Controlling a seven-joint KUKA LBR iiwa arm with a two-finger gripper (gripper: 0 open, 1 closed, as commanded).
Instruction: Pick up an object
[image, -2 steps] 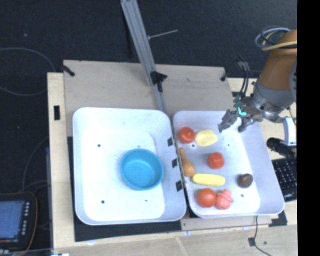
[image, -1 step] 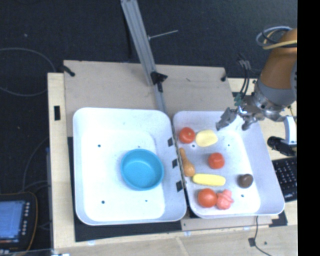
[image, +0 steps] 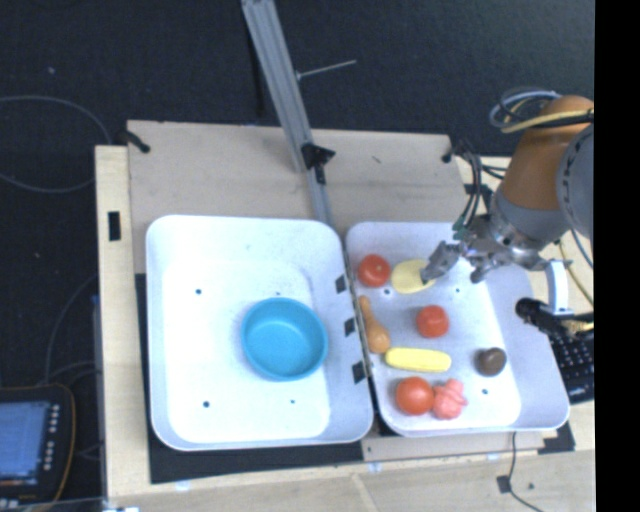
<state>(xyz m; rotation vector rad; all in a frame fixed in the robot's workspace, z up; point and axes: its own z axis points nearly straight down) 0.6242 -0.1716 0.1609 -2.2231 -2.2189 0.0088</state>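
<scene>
the gripper (image: 462, 260), fingers spread and holding nothing, hangs in the frame's upper right; the pale yellow piece (image: 409, 276) lies just left of it.

One camera sits fixed above my bench (image: 230, 160), looking down at a slant from some distance. It takes in both white bins, left bin (image: 180, 250) and right bin (image: 520, 400), side by side, while my arm (image: 535, 170) enters from its right.
</scene>
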